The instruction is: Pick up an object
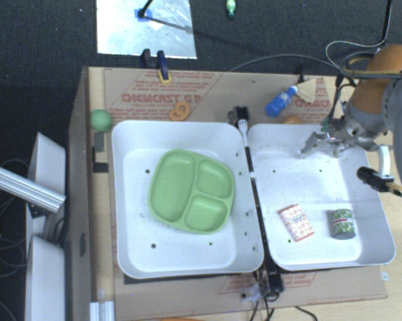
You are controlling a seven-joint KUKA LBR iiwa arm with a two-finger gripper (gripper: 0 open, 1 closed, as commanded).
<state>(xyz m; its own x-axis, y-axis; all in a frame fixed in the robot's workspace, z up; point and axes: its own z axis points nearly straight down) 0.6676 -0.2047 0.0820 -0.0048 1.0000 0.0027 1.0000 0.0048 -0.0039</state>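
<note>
A small red-and-white packet [296,222] lies flat near the front of the right bin [281,179]. Just right of it stands a small green-labelled can [342,223]. My gripper [325,143] hangs over the far right part of that bin, well behind both things, with its metal fingers spread wide and nothing between them. The left bin [130,179] holds a green divided plate [192,190], lying flat in its middle.
On the bench behind the bins lie a blue bottle [281,101], an orange ring-shaped thing [180,111] and a green ball [101,120]. A black-and-white tool [240,116] rests at the far end of the seam between the bins.
</note>
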